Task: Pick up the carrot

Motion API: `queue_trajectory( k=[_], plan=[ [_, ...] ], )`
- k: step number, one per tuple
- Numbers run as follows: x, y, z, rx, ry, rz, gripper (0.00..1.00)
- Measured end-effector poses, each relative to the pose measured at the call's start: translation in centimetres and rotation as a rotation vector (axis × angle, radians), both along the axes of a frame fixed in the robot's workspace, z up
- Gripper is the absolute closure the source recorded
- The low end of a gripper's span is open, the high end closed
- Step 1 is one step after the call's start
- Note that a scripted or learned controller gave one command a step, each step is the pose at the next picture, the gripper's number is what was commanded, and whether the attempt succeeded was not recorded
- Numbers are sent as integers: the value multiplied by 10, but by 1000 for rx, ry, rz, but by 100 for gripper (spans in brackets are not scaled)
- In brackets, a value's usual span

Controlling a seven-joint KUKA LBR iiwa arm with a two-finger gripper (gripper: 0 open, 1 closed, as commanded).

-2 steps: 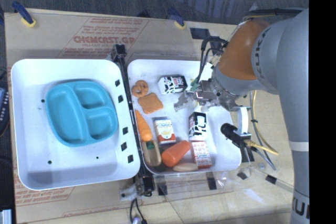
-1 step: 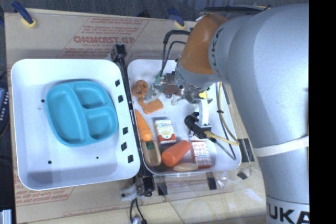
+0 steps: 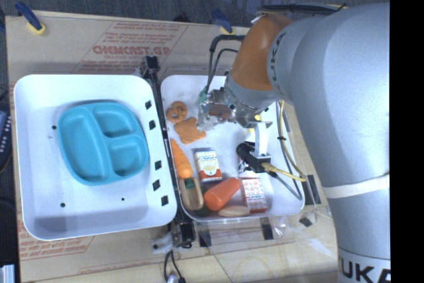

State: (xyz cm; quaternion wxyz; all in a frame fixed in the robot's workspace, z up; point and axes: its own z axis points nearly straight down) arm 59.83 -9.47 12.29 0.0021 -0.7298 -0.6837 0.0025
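Claw (image 3: 211, 111) – low over the top of the right bin (image 3: 291, 199), above the pretzel (image 3: 176, 111); how far open, cannot tell, nothing seen in it | carrot (image 3: 181, 159) – along the right bin's left wall, just left of the small carton (image 3: 209, 165) | blue tray (image 3: 103, 141) in left bin (image 3: 40, 209)

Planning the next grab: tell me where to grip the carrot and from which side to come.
Probably grip the carrot across its thicker middle, coming straight down. It lies flat and lengthwise close along the left wall of the right bin, so the finger on that side has little room. The small box sits close on its right. The gripper is above the bin's far end.
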Motion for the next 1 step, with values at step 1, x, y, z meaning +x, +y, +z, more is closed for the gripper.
queue_trajectory(
  k=[1],
  plan=[
    [0, 0, 0, 0, 0, 0, 0]
  ],
)
